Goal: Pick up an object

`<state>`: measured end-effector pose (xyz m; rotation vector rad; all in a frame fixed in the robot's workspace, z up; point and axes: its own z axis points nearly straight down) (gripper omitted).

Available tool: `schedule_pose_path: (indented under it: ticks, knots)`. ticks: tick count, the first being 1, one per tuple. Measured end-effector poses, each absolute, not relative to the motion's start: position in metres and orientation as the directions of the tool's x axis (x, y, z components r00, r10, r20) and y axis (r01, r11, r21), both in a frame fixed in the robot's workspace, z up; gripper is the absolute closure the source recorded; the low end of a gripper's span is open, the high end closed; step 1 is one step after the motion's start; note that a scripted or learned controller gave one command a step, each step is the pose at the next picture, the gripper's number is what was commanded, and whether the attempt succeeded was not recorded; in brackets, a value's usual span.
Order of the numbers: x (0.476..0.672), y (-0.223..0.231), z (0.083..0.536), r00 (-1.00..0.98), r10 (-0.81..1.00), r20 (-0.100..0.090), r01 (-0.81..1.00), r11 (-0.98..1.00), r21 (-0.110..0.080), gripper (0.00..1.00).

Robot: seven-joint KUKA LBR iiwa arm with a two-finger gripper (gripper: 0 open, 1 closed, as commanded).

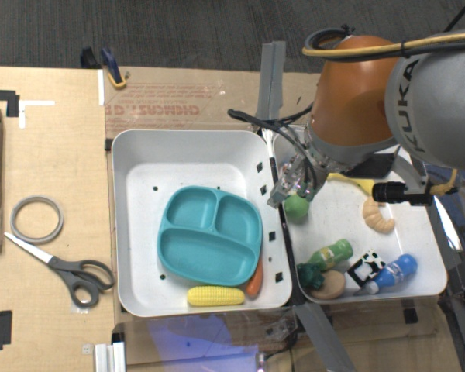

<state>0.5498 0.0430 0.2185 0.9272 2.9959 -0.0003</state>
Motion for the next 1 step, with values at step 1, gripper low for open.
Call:
schedule_pose_path:
  ticks: [1]
  knots:
    - [0.5510, 0.0421, 0.2273, -0.825, 0.565, -0.007, 0.565, 0.825, 0.002, 1.00]
